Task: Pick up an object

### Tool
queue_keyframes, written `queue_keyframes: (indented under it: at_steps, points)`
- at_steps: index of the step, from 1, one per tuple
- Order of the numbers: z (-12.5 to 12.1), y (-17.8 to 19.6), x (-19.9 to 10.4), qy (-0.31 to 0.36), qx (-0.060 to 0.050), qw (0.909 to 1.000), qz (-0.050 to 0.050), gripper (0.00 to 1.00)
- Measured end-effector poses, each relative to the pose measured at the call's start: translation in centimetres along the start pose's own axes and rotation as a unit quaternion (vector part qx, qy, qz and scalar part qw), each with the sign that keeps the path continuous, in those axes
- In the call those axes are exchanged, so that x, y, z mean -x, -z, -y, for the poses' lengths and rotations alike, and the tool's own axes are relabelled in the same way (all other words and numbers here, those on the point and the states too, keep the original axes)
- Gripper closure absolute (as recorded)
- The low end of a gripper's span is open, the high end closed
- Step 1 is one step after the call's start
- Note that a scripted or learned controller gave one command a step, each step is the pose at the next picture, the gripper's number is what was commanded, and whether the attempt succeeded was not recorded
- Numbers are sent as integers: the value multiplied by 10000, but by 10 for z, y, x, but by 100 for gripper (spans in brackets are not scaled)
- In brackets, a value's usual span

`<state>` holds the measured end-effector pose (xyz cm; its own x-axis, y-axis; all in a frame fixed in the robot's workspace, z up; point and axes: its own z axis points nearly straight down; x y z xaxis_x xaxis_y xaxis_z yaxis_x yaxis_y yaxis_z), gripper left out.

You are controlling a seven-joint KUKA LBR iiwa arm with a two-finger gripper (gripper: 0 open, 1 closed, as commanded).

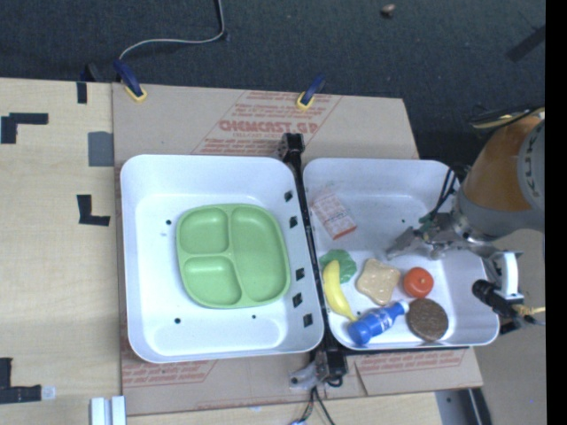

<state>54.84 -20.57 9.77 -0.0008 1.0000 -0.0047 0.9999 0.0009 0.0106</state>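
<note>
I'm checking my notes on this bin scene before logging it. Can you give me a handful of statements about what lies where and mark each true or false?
1. The green divided plate lies in the left bin. True.
2. The banana lies on the green plate. False: it lies in the right bin, near the divider.
3. The blue bottle lies at the near edge of the right bin. True.
4. The gripper holds the tomato. False: the tomato lies on the bin floor, apart from the gripper.
5. The brown round cookie sits beside the blue bottle. True.
</note>
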Motion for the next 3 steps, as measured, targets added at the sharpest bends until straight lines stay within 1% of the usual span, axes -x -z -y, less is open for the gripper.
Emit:
queue_keyframes:
  at_steps: [1,2,3]
  points:
    - [45,-9,-14,-6,-10,10000,-5,0]
    - [62,-10,-9,2,-11,10000,-4,0]
    - [61,0,-9,-2,-6,10000,-1,100]
